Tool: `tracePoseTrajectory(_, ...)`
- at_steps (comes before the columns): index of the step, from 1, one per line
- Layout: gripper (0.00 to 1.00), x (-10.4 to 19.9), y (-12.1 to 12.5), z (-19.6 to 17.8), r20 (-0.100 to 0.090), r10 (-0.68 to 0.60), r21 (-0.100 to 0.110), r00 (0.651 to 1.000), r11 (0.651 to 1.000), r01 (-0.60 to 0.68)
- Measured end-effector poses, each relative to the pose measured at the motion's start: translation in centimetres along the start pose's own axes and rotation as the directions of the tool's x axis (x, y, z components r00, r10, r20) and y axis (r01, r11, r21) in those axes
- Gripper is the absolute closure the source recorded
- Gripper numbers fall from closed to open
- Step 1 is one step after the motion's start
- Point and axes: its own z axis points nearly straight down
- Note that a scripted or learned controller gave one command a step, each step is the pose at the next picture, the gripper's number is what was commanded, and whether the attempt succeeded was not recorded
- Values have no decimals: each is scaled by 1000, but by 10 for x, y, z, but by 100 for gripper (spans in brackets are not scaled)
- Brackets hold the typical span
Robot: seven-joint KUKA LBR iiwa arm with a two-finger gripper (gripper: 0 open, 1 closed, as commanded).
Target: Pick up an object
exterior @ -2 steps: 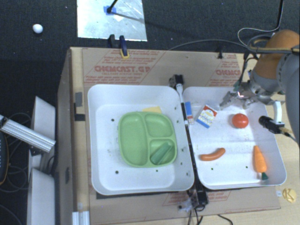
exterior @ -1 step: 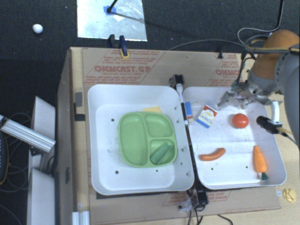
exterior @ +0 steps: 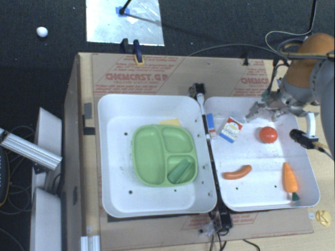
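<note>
Your claw (exterior: 268,110) hangs over the far edge of the right-hand shallow white bin (exterior: 309,192), prongs spread wide with nothing between them. The round red tomato (exterior: 268,134) sits just below it, probably the nearest candidate. An orange sausage (exterior: 237,172), orange carrot (exterior: 290,179) and small white-and-red carton (exterior: 230,129) lie loose nearby. The carton's printing is too small to read, and the frame edge cuts off the arm.

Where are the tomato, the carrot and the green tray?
tomato (exterior: 268,134), camera view, middle of its red body.
carrot (exterior: 289,177), camera view, middle of the orange root.
green tray (exterior: 150,153), camera view, floor of its large left compartment.
</note>
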Motion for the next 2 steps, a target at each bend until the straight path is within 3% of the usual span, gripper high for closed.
tracePoseTrajectory(2,0,1,0,0,1,0,0,1000,1000,0)
